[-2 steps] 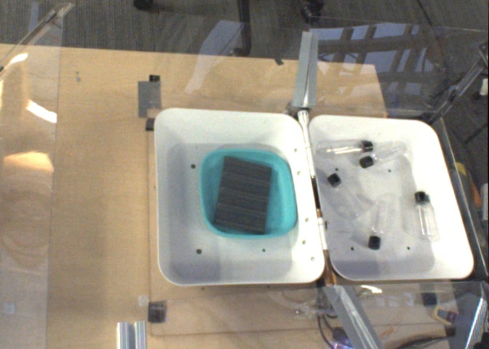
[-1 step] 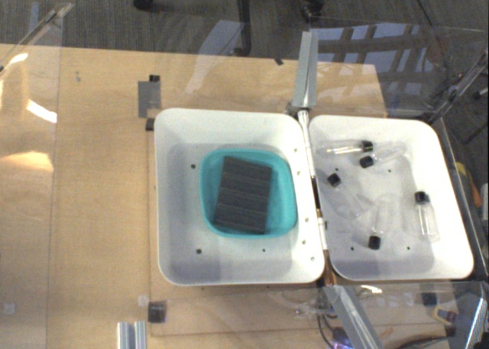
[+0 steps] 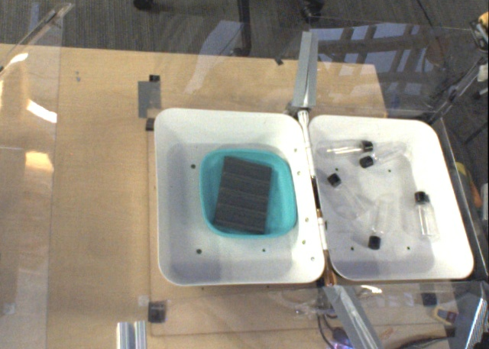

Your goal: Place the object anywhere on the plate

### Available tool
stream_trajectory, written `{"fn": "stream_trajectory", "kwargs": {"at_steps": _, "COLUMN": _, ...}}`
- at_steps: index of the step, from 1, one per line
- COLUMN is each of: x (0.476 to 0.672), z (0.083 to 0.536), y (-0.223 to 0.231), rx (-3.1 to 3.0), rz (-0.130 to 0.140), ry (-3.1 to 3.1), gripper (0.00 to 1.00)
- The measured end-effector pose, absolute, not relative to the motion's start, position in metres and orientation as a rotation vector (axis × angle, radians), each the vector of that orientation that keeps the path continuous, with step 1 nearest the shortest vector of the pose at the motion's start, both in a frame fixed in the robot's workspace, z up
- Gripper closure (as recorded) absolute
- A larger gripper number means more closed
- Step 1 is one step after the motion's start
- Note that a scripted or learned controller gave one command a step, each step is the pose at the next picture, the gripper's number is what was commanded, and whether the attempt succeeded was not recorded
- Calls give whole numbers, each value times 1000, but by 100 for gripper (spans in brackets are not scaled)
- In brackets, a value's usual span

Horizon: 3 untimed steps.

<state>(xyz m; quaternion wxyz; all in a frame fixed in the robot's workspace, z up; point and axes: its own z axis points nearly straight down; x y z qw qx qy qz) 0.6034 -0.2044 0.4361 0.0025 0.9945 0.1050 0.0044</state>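
In the left bin (image 3: 172, 187) we find a teal plate (image 3: 209, 187) near its middle, a little toward the right wall. A dark ribbed block (image 3: 244, 194) lies flat on that plate, well inside its rim. We judge the placing done, if this block is the object meant. In the right bin (image 3: 451, 210), clear vials with black caps (image 3: 422, 214) lie scattered, one along the far edge, one by the right wall. We cannot tell the gripper's state, and nothing appears left but to confirm.
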Motion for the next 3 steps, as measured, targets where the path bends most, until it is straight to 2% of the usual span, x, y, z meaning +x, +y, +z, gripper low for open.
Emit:
{"fn": "stream_trajectory", "kwargs": {"at_steps": 1, "x": 571, "z": 436, "y": -205, "rx": 3121, "rz": 12, "ry": 323, "gripper": 0}}
{"fn": "stream_trajectory", "kwargs": {"at_steps": 2, "x": 511, "z": 436, "y": -206, "rx": 3121, "rz": 13, "ry": 320, "gripper": 0}}
{"fn": "stream_trajectory", "kwargs": {"at_steps": 3, "x": 489, "z": 436, "y": -206, "rx": 3121, "rz": 13, "ry": 320, "gripper": 0}}
